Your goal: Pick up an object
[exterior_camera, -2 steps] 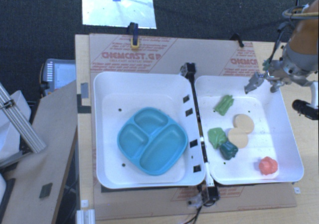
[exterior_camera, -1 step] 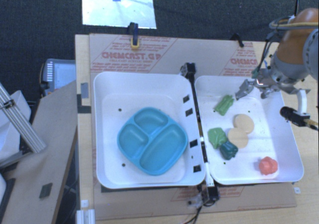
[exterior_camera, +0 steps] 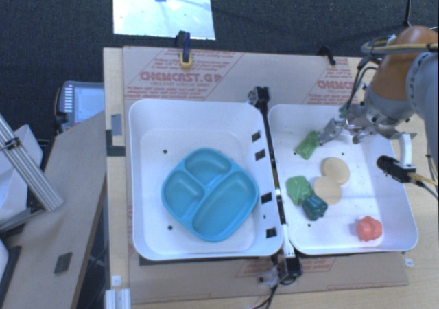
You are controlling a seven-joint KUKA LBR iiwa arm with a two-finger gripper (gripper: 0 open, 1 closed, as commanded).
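Hand [exterior_camera: 334, 129] sits low in right bin [exterior_camera: 396, 232], fingers apart, nothing between them, just beside light green toy [exterior_camera: 307, 145]. Blue divided plate [exterior_camera: 209, 193] lies in left bin [exterior_camera: 147, 163].

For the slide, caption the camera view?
Grey KUKA arm's gripper beside light green block in right white bin; blue divided plate in left bin.

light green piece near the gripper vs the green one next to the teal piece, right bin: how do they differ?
The light green piece is paler and elongated, lying on a slant; the green one is deeper green and blockier. The light green piece lies apart from the other items, close to the gripper; the green one touches the teal piece. Both lie loose in the right bin.
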